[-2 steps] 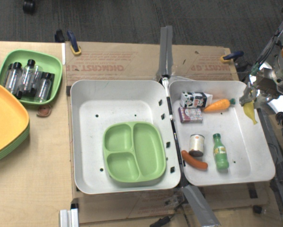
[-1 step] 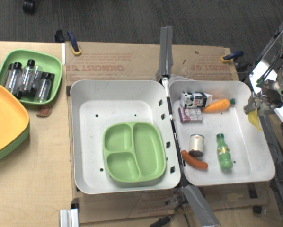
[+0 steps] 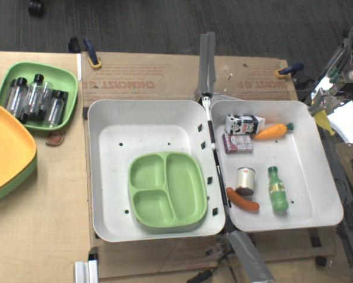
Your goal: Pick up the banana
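The right white bin (image 3: 315, 175) holds several small items. At its back lie a black-and-white milk carton (image 3: 244, 124) and an orange carrot (image 3: 271, 131), with a purple box (image 3: 238, 143) just in front of the carton. Nearer the front are a small tin can (image 3: 245, 180), a green bottle (image 3: 277, 188) lying on its side and a red sausage (image 3: 242, 199). The left white bin (image 3: 108, 158) holds a green divided plate (image 3: 166, 188).
On the wooden bench at left sit a green tray of small dark bottles (image 3: 38, 96) and a stack of orange plates (image 3: 8, 152). Clamps (image 3: 92, 56) hold the cardboard behind the bins. Cables and gear with a yellow piece (image 3: 322, 120) stand past the right bin.
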Controlling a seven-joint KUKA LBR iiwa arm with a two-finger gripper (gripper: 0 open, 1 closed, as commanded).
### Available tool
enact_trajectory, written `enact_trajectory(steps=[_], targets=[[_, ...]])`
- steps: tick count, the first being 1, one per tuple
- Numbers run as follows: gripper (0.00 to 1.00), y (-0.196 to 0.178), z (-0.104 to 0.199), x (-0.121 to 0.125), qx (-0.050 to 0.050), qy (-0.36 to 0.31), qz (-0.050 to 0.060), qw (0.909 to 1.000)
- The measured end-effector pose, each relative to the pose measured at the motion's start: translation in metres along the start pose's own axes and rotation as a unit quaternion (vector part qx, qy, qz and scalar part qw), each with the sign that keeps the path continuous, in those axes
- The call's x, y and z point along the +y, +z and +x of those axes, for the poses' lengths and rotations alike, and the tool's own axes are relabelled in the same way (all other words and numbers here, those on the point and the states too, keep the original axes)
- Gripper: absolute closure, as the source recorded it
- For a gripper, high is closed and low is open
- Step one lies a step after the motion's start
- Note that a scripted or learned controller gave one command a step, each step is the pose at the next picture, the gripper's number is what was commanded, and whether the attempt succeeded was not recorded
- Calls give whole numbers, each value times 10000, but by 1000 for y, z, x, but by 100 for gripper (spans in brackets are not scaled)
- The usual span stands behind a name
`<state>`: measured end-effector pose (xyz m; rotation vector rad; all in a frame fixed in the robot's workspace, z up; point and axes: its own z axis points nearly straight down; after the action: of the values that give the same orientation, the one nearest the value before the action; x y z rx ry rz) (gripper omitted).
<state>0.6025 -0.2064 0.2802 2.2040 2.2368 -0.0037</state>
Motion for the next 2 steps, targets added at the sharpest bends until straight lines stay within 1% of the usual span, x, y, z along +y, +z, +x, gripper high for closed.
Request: enact_trajectory(steps=[1,2], targets=[[100,-35,-16,57,-3,-1725,-9,9850],[100,-6,-16,57,2,-3280,-11,9447]])
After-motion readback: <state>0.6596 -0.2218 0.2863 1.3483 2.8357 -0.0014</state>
